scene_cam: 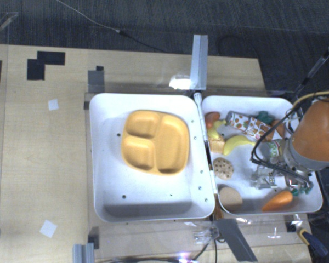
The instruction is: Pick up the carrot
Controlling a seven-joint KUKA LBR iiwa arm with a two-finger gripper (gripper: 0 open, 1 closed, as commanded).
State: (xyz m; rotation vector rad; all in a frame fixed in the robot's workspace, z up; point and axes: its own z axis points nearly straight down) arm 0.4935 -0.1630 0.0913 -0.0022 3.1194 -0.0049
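Note:
The orange carrot (pixel 278 200) lies on the floor of the right bin (pixel 247 209), near its front right corner, with its thick end pointing right. My gripper (pixel 267 181) hangs low over the bin, just above and left of the carrot, very close to its upper side. The arm's orange band (pixel 318 131) sits above it and hides part of the bin's right side. I cannot make out whether anything is held.
In the right bin, left of the gripper, lie a banana (pixel 236 143), a speckled cookie (pixel 223 168), a tan round piece (pixel 230 195) and a patterned packet (pixel 247 124). The left bin (pixel 107 201) holds a yellow divided plate (pixel 155 141).

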